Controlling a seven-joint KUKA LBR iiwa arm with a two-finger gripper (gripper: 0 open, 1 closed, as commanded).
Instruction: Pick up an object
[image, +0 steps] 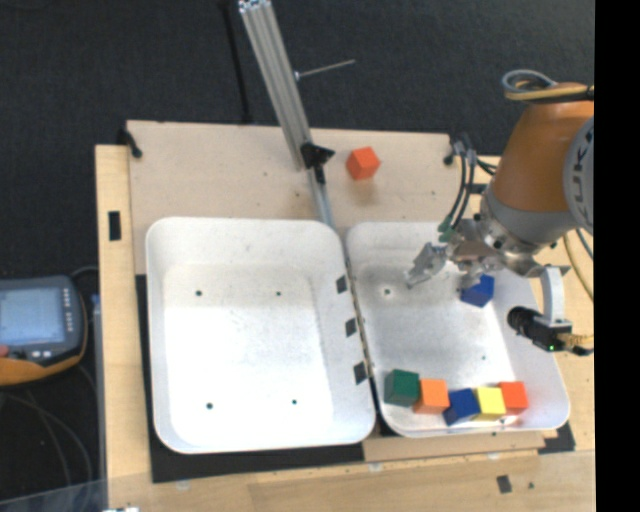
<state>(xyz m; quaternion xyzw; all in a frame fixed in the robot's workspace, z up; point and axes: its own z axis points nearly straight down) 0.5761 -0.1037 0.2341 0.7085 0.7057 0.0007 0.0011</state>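
Observation:
My gripper (428, 264) hangs over the upper part of the right bin (400, 250), its fingers pointing left and apart, with nothing between them. A blue cube (478, 291) lies just right of the gripper, partly under the wrist. Along the bin's front wall sits a row of cubes: green (402, 387), orange (433, 394), blue (461, 405), yellow (490, 401) and red-orange (513, 396).
The left bin (250, 335) lies beside the right one. An orange cube (363, 163) sits on the bench behind the bins. A slanted metal post (285, 90) rises near the bins' shared back corner. A black fitting with cable (535, 327) hangs at the right bin's edge.

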